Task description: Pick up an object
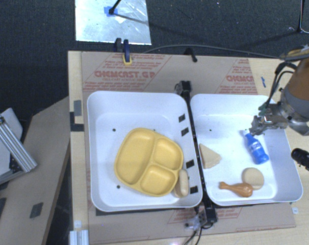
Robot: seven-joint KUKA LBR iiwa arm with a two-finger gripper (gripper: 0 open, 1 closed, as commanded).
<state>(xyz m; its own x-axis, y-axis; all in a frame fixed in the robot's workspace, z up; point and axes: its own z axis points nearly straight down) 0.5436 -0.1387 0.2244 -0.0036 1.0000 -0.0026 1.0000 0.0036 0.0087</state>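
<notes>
The gripper point(260, 125) hangs over the right bin point(221, 106) near its right edge, just above the capped end of the blue bottle point(257, 149); whether it is open, closed or gripping cannot be told from this view, since the metal parts blur together. The grey arm point(301, 93) with its orange band reaches in over the right edge of the surface point(159, 68).

The blue bottle lies on its side on the bin floor, slanting from the gripper down toward the near right corner, with nothing visibly clamped round it. Just beside its lower end, toward the near edge, rests a pale round object point(253, 177), and touching that on its left lies a brown drumstick-shaped piece point(236, 188), its thin end pointing left. A pale wedge point(209, 156) lies against the left wall of the same bin, well apart from the bottle.

In the left bin point(124, 106), a yellow divided tray point(148, 161) sits tilted toward the near right corner, and a small beige piece point(182, 182) stands just beside its right corner, against the bin's right wall.

A blue and yellow clamp point(125, 51) grips the far edge of the surface
</notes>
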